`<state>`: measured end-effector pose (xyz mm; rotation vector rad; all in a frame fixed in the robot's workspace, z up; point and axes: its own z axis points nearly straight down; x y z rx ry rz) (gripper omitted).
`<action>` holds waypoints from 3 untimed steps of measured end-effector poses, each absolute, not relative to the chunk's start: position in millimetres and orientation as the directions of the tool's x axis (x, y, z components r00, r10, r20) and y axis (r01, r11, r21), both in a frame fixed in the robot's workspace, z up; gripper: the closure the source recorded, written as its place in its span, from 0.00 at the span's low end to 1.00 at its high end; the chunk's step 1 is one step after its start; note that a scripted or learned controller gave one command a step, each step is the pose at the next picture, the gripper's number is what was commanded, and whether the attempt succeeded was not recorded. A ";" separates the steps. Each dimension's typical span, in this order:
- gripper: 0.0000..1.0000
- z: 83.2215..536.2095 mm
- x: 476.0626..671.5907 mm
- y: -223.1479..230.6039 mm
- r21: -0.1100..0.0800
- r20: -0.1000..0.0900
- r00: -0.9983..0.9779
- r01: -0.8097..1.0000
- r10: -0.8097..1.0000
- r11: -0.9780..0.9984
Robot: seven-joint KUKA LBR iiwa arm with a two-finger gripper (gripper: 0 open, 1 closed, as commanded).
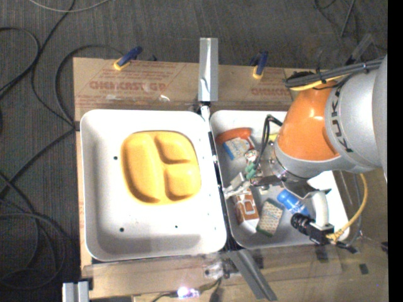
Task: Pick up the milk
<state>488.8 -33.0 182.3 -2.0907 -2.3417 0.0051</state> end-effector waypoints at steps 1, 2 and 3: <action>0.00 182.3 488.8 -33.0 -0.004 0.000 -0.113 0.994 0.994 0.113; 0.00 100.2 488.4 -95.3 0.011 -0.003 -0.182 0.983 0.983 0.182; 1.00 108.9 488.6 -92.9 0.007 0.004 -0.185 0.983 0.983 0.185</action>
